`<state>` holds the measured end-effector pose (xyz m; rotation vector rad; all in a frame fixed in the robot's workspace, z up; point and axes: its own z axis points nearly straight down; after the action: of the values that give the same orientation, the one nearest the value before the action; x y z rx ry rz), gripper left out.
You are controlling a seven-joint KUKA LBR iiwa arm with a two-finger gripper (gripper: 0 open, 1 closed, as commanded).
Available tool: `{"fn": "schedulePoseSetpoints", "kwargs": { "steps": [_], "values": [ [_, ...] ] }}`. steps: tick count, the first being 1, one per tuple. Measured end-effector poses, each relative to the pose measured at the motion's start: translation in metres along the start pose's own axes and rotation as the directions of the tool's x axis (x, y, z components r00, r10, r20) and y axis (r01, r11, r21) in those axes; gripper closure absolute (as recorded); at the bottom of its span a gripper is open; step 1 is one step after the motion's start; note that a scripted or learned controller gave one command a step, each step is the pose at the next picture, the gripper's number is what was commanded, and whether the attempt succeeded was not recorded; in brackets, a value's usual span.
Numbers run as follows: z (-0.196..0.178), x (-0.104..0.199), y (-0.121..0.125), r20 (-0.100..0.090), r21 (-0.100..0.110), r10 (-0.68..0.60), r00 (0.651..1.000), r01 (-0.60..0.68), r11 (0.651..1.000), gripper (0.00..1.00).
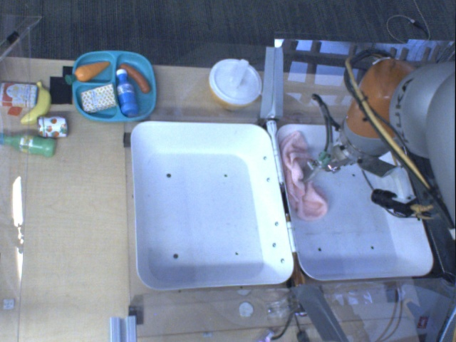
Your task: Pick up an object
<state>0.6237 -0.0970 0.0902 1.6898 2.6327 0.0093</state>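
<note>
Pink cloth (302, 178): crumpled against the left wall of the right bin (370, 251), judged light, soft and limp, best pinched at a raised fold; tool (313, 168) is set on it, finger state cannot be told.

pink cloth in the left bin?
No, the crumpled pink cloth lies in the right white bin, against its left wall.

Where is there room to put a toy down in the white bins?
The left bin has bare floor from wall to wall. In the right bin, the front half is free. It is crowded near the divider, where the pink cloth lies with the gripper on it.
</note>
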Motion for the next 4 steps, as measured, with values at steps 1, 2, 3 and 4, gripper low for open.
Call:
{"fn": "schedulePoseSetpoints", "kwargs": {
  "steps": [1,2,3,4],
  "values": [
    [-0.001,0.014,-0.028,0.001,-0.002,-0.082,0.997,0.082,0.997,0.00],
    [-0.002,0.037,-0.098,0.000,-0.001,-0.088,0.996,0.088,0.996,0.00],
    [-0.001,0.019,-0.044,-0.001,0.000,0.325,0.946,-0.325,0.946,0.00],
    [0.000,-0.002,-0.031,-0.002,0.003,0.440,0.898,-0.440,0.898,0.00]
  ]
}}
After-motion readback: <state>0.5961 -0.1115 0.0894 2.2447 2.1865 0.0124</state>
